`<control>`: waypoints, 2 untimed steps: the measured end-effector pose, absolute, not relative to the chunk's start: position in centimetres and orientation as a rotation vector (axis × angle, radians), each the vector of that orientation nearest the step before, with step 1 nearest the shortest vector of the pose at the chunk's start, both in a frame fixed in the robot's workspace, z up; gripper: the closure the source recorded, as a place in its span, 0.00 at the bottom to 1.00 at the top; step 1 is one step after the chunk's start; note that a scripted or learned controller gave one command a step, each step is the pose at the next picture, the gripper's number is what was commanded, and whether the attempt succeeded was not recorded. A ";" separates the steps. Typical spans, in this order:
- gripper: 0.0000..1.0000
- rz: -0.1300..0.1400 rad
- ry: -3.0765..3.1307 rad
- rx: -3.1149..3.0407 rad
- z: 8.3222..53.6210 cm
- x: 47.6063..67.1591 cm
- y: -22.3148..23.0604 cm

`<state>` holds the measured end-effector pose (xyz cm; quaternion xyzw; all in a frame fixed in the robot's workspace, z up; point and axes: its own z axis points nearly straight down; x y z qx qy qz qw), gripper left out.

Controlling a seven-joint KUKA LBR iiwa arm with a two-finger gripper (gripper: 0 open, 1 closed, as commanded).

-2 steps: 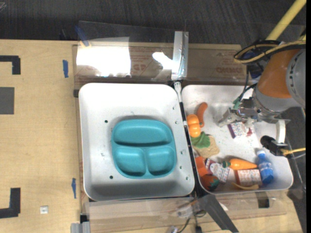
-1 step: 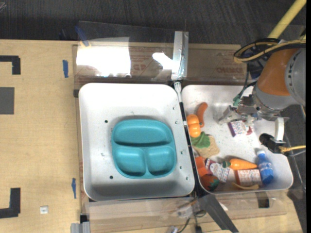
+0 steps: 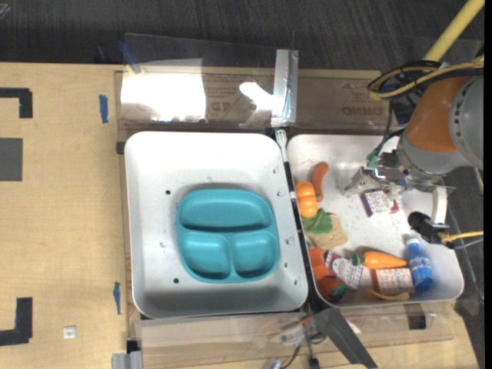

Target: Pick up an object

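Arm: I see the grey arm with its orange band (image 3: 432, 121) reaching in from the right, over the right shallow white bin (image 3: 350, 146).
Gripper: the metal two-finger gripper (image 3: 382, 174) sits low at that bin's upper middle.
Fingers: I cannot tell from here whether they are wide or narrow.
Nearest object: a small white and purple packet (image 3: 377, 202) lies flat just below the gripper; contact is unclear.
Other objects in right bin: an orange pepper-shaped toy (image 3: 307, 199), a green leafy toy (image 3: 320, 224), an orange carrot (image 3: 383, 260), a blue bottle (image 3: 419, 266).
Left bin: the left shallow white bin (image 3: 154, 167) holds a teal three-compartment plastic tray (image 3: 227, 233).
Counter: the tan wooden counter (image 3: 54, 206).
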<state>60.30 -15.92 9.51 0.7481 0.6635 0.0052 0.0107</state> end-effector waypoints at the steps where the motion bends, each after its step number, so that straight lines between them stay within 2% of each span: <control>1: 0.00 0.020 2.094 2.308 9.6 59.4 -15.6; 2: 0.00 0.012 2.120 2.299 9.3 60.5 -16.1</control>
